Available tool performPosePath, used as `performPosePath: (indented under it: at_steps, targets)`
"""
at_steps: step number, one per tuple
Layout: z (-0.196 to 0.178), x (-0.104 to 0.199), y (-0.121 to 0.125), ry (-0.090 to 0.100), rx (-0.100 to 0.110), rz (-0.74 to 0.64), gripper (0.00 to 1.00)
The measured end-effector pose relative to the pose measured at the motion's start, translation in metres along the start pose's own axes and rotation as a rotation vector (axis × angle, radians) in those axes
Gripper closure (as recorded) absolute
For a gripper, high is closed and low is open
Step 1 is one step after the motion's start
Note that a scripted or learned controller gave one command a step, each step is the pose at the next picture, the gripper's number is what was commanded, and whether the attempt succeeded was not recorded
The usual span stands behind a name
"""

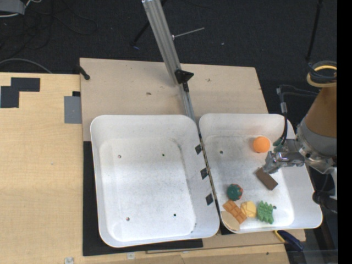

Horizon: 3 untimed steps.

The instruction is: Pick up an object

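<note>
In the right bin (297, 216) lie an orange ball (262, 144), a brown block (267, 179), a dark green ball (235, 191), an orange ridged piece (233, 211), a yellow piece (248, 208) and a green leafy piece (266, 212). My gripper (274, 163) reaches in from the right. It hangs just above the upper end of the brown block and just below and to the right of the orange ball. Whether it touches the block is unclear from this angle.
The left bin (104, 147) sits beside the right one, with black clips (204, 172) along the shared rim. A slanted aluminium rail (165, 43) rises behind the bins. The arm's body (322, 125) overhangs the right bin's right edge.
</note>
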<state>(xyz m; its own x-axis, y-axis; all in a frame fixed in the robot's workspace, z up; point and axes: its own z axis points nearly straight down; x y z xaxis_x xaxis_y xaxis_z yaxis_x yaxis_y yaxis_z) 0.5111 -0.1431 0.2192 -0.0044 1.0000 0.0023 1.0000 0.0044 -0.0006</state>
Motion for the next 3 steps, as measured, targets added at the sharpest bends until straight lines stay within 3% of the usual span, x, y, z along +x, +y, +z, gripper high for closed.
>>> performPosePath:
  at_steps: [3]
  targets:
    - [-0.018,0.156,0.071,-0.002,0.000,0.000,1.00]
